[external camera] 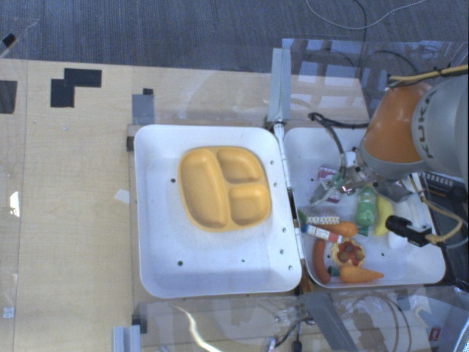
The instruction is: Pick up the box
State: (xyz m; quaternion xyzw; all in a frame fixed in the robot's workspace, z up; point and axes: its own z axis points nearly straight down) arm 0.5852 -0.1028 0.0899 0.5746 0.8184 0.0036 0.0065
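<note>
- Trailing along the near edge of the bench, loose cables point(293, 328) in front of both bins.
- Just past them, the right bin point(432, 270), with an orange carrot point(359, 274) lying along its front rim.
- Beside the carrot, a round toy point(349, 253) with red and yellow patches; left of that, a brown sausage point(320, 259) curving toward the rim.
- One step farther in, the box point(319, 231): slim, white with a red end, lying flat near the right bin's left wall. Close to a second carrot point(341, 228) at its right end, touching or not unclear. Not in the claw's grasp, and apart from it.
- Right of these, a green bottle point(365, 210) and a yellow piece point(381, 215) side by side.
- Farther back, the gripper point(331, 189), low over the middle of the right bin, by a crumpled packet point(327, 174) printed in red and green. Placed behind the box, not over it. Released or clenched: cannot tell, too small and cluttered to read.
- Behind and to the right, the grey arm point(447, 123) with its orange band point(392, 134), reaching in from the right.
- Over in the left bin point(157, 218), a yellow tray point(223, 187) with three compartments, well apart from the box.
- Farthest off, black squares point(73, 86) on the wooden bench, then grey carpet point(183, 13) with a thin wire point(344, 9) looping across it.
</note>
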